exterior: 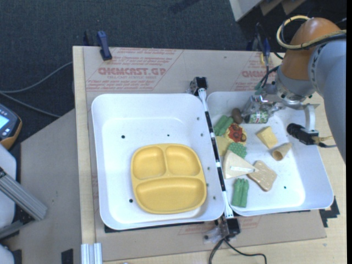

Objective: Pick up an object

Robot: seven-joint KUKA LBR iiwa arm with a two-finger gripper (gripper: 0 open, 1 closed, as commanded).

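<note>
Gripper [263, 110] sits low over the right bin's [313, 194] far corner; can't tell its state. The yellow cheese block [267, 137] looks light, stiff, probably slick; I'd pinch its flat sides.

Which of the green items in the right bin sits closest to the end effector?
The upper green piece, by the bin divider; the other green piece lies at the bin's near edge, far from the end effector.

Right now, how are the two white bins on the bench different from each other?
The left bin holds one thing, a yellow divided plate, while the right bin holds a scatter of small toy foods, such as a cheese wedge and a green piece. The gripper hangs over the right bin's far end, not over the left bin. Both are shallow, white, and sit side by side.
</note>
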